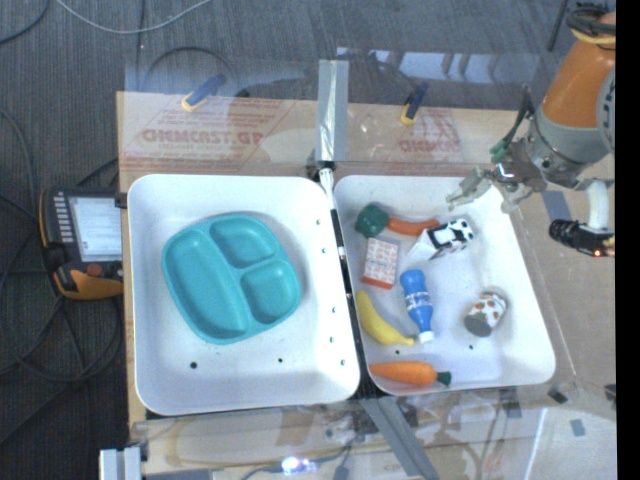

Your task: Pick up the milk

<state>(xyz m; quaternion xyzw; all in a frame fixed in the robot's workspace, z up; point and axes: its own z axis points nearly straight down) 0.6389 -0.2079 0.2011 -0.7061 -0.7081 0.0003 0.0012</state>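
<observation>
Nearest you, a carrot (403, 373) is lying along the front edge of the right bin (528, 360). Behind it you are seeing a banana (379, 324), the blue-and-white milk bottle (417, 305) lying mid-bin, a speckled cup (485, 313), an orange carton (380, 263) and a cow toy (449, 237). The left bin (150, 368) is holding a teal divided plate (233, 276). The gripper (489, 185) is hanging over the right bin's back edge, fingers spread, gripping nothing.

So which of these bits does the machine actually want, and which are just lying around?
Wanted for the job:
milk bottle, blue and white, in the right bin
hand, above that bin's far edge

Just lying about:
banana
two carrots
toy cow
turquoise divided plate
</observation>
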